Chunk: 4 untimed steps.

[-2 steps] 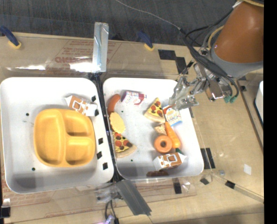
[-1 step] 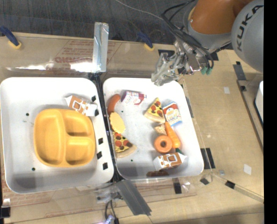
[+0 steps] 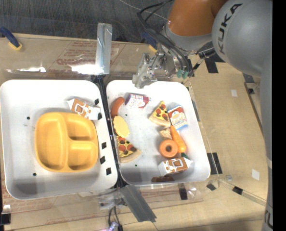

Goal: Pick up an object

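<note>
Since the yellow tray (image 3: 66, 141) takes up the left bin (image 3: 8, 129), I look to the right bin (image 3: 143, 134), where the sausage (image 3: 116, 106) lies by the wall. My gripper (image 3: 144, 76) hangs over the far rim, and I cannot tell if its grip is loose or closed. I'd pick the donut (image 3: 169, 148) and come straight down.
</note>
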{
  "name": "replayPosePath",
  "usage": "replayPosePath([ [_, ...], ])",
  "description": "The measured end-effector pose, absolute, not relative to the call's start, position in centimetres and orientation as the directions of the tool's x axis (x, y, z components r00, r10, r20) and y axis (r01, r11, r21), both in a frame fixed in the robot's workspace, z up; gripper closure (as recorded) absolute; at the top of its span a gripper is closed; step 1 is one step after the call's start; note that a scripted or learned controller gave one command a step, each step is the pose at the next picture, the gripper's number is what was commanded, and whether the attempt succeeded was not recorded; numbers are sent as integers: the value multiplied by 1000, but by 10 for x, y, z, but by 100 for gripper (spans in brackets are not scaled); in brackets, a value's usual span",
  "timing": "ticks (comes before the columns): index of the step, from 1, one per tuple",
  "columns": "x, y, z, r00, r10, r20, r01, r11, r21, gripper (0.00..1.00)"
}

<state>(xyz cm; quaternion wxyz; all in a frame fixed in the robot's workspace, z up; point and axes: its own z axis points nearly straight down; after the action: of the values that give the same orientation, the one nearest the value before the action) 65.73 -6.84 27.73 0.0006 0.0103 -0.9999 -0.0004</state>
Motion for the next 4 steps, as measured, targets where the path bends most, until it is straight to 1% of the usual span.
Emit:
replayPosePath([
  [1, 657, -34, 292, -998, 59, -3, 59, 998, 0, 100],
  [2, 652, 49, 263, -997, 75, 0, 75, 997, 1, 100],
  [3, 646, -6, 325, -961, 277, -7, 277, 961, 0, 100],
  [4, 638, 50, 294, -963, 271, 0, 271, 963, 0, 100],
])
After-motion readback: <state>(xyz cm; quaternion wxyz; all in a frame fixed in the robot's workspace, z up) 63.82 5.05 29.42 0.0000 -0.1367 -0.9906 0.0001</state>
